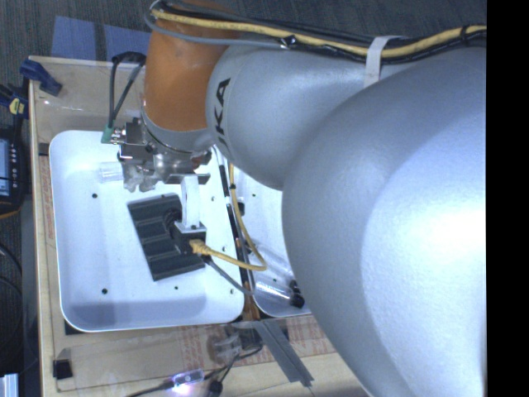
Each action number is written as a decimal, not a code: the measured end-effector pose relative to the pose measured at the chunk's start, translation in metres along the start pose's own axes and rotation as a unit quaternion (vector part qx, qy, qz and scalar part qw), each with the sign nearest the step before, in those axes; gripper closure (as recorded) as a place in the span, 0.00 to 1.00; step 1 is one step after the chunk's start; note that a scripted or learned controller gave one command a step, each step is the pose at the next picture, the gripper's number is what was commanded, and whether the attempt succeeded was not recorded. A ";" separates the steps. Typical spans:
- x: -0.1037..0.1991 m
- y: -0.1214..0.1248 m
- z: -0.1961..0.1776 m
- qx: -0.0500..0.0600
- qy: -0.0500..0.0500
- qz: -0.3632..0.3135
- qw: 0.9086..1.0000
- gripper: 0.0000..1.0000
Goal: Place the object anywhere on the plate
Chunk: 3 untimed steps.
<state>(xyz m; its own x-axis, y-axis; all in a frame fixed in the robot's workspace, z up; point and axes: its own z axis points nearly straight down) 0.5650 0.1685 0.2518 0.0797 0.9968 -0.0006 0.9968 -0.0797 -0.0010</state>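
A dark ribbed rectangular slab point(155, 231) lies flat in the left white bin point(91, 246), slanted from upper left to lower right. My gripper point(139, 169) hangs just above the slab's far end, under the orange band of the arm. A small pale, see-through thing point(107, 171) sits at the gripper's left side, low over the bin floor. Whether it is held I cannot tell. The grey arm hides most of the right half of the view.
A sliver of the right bin point(271, 298) shows under the arm, with a small dark piece point(293, 289) at its near edge. A blue clamp point(38, 76) is fixed at the bench's far left corner. Cables and a metal bracket point(248, 346) lie by the front edge.
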 end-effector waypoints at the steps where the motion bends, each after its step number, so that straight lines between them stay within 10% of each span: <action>1: -0.046 -0.027 0.038 0.002 -0.001 0.010 1.000 1.00; 2: -0.139 -0.053 0.062 0.002 -0.001 0.083 0.997 1.00; 3: -0.070 -0.084 0.102 0.002 0.000 0.027 1.000 1.00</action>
<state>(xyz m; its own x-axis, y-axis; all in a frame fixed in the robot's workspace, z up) 0.4759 0.1055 0.1498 0.1340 0.9910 -0.0010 0.9910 -0.1340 -0.0041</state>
